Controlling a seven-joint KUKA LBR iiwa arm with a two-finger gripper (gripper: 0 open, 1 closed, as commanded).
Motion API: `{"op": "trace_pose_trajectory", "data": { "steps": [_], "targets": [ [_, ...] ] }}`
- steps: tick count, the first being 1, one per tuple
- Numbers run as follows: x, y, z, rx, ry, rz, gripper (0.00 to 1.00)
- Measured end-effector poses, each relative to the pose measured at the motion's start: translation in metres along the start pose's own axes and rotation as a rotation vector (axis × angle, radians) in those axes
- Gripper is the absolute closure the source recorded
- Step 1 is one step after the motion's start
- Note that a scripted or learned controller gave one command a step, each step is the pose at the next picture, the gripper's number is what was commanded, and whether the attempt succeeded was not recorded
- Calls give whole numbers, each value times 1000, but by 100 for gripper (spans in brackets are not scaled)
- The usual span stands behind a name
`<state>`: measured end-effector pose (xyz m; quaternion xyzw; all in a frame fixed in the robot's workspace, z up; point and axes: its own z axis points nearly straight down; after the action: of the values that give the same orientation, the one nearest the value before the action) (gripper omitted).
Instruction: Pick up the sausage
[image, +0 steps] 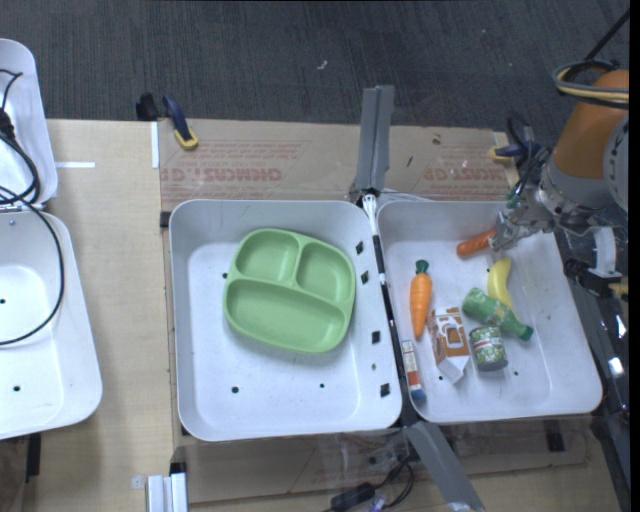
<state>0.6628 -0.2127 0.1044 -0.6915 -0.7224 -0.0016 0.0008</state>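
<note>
In the right bin (560, 395), far corner: sausage (476, 243), orange-red, lying flat near the back wall, one end reaching toward the gripper (510, 228).
Gripper: low over the far right part of the bin, tip just beside the right end of the sausage; whether touching, not possible to tell.
Gripper state: impossible to say, tip too small and blurred.
Hold: not confirmed, nothing clearly seen clamped.
Arm: grey, with orange band, entering from the right, bent down so that the tip meets the sausage from above.
Neighbours: banana (499, 281) just below the gripper; carrot (421, 300), green bottle (497, 314), small can (488, 348) and carton (448, 335) nearer the front, well apart from the sausage.
Left bin (195, 380): green divided plate (291, 290) in the middle.
Judgement: probably the approach or grasp step; risk of the sausage rolling away against the wall or the banana being knocked.
</note>
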Motion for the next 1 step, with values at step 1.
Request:
{"op": "trace_pose_trajectory", "data": {
  "steps": [1],
  "targets": [
    [3,1,1,2,5,-3,0]
  ]
}}
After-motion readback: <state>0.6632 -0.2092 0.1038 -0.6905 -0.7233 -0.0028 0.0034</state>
